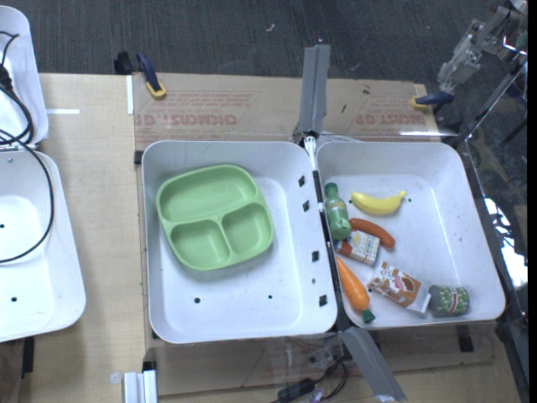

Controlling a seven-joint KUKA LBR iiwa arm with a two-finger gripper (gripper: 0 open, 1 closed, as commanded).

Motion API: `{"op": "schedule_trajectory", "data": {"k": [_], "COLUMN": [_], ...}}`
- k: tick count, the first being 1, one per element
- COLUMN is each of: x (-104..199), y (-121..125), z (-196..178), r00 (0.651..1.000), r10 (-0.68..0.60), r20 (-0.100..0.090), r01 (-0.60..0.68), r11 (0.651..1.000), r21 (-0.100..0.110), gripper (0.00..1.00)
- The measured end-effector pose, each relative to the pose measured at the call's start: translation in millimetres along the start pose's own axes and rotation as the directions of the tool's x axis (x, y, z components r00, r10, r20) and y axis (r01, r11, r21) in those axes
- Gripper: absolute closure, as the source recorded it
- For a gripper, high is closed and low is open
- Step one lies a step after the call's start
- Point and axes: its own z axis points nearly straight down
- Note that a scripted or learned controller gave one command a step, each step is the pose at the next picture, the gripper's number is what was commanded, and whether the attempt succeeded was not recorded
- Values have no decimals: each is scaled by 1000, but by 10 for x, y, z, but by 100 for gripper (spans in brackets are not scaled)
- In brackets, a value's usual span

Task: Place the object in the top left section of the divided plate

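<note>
Gripper (460,57) hovered well beyond the right bin (457,225); its state could not be determined. Green divided plate (216,217) held nothing. Banana (377,201) and neighbouring items awaited pickup.

cardboard sheet (252,107) text: red print, upside down in this view, seems to read "CHEMCAST GP"; not fully certain
same sheet, right of the divider: red print repeats, partly cut off
small carton (362,247): printed label, too small to read
snack packet (394,285): printed graphics, illegible
green can (449,300): label illegible
</note>
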Motion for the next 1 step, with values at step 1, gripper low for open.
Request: {"op": "schedule_trajectory", "data": {"k": [1], "x": [-15], "y": [0], "z": [-93], "r00": [1000], "r10": [1], "r20": [4], "r01": [-1], "r11": [1000], "r21": [-1], "gripper": [100]}}
